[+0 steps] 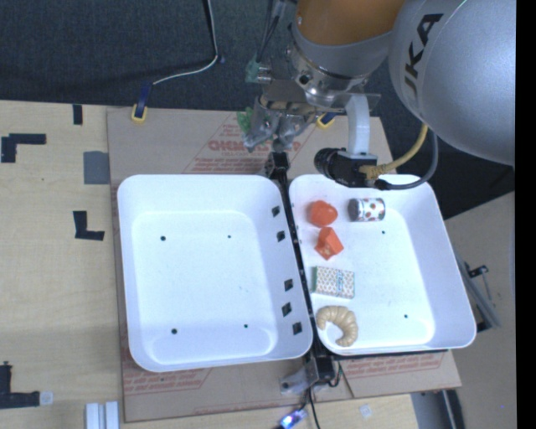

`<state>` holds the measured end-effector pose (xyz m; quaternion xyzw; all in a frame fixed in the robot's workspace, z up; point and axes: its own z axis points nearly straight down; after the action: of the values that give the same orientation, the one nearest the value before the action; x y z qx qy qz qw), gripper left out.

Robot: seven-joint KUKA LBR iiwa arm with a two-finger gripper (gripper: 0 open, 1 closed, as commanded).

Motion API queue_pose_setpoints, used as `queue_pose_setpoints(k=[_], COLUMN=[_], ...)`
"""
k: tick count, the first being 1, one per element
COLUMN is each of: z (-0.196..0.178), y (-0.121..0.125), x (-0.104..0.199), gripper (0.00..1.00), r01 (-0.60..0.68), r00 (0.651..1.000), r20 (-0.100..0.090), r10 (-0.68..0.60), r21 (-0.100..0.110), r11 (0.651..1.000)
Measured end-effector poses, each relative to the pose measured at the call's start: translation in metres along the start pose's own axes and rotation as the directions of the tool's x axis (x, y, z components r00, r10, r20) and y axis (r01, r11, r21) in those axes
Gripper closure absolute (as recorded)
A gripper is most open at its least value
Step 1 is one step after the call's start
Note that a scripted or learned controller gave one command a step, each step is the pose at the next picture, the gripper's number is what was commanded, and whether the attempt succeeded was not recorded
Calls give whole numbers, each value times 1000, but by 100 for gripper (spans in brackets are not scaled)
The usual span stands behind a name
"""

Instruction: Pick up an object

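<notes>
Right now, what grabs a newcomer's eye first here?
The grey arm with its orange band looms over the far edge of the bins, top right. Next, the right bin holds a column of small items: two orange pieces, a small can, a patterned packet and a croissant. The left bin lies beside it.

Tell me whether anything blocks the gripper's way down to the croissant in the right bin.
Nothing visible does. The croissant lies uncovered at the near edge of the right bin, apart from the patterned packet beside it. The gripper hangs beyond the bins' far edge.
</notes>
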<state>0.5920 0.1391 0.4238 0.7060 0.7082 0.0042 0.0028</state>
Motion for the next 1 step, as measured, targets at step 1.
queue_pose_setpoints(k=[1], z=[-4], y=[-2], x=[0], gripper=[100], r01=[0], r00=[1000], r20=[5], r10=[0], r21=[12], r11=[1000])
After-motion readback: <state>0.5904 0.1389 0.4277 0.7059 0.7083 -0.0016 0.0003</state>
